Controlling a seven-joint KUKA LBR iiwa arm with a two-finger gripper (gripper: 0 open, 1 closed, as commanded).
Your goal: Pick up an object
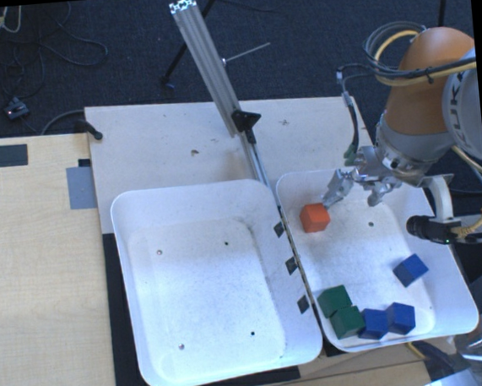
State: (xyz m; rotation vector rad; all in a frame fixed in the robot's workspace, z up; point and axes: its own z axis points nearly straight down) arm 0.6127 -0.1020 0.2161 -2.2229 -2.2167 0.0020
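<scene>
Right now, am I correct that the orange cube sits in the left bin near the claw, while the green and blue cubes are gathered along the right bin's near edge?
Not quite: the camera view shows the orange cube in the right bin, not the left bin. It does sit near the claw, and the green cubes and blue cubes are in the right bin toward its near edge.
</scene>
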